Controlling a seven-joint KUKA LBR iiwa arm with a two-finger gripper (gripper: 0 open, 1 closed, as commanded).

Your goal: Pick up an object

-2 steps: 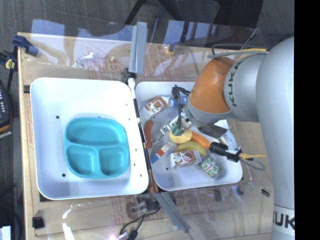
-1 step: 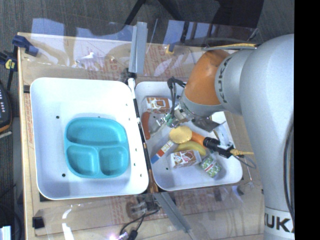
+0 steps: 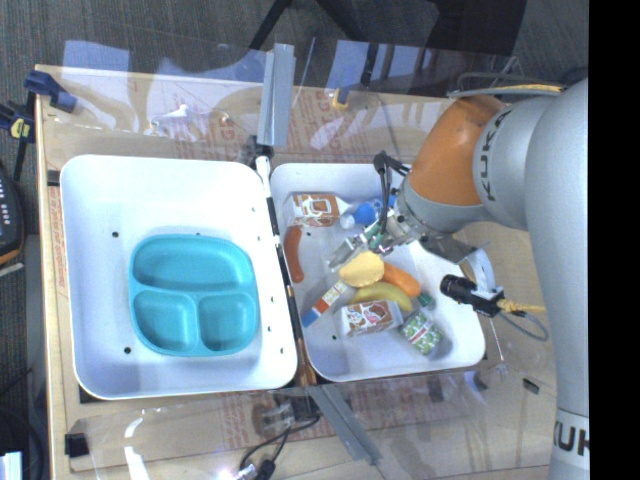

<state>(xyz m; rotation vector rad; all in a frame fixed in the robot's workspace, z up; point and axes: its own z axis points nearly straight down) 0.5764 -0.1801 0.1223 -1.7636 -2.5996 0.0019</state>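
A grey KUKA arm [image 3: 545, 158] with an orange band reaches in from the right over a wooden bench [image 3: 150, 108] bearing two shallow white bins side by side. The left bin [image 3: 90, 198] holds a turquoise compartment tray [image 3: 192, 293], lying flat with one wide section above two smaller ones. The right bin [image 3: 320, 363] carries a crowded heap: a small carton [image 3: 316, 208] with a brown-and-white label near the far-left corner, a red-brown sausage [image 3: 293, 254] lying along the left wall with its long axis running front to back, a yellow lemon-like fruit [image 3: 362, 268] at the centre, an orange carrot [image 3: 403, 280] just right of it, a banana [image 3: 381, 294] curving beneath both with its long axis roughly left to right, a second small carton [image 3: 370, 317] below the banana, a green patterned packet [image 3: 420, 335] near the front-right corner, a marker pen [image 3: 326, 301] with a blue tip slanting toward the front left, and a blue cap-like piece [image 3: 367, 211] near the back. The gripper [image 3: 378, 234] hangs low over the middle of the right bin, just above the yellow fruit; how far its fingers are spread cannot be told, and nothing is plainly seen between them.
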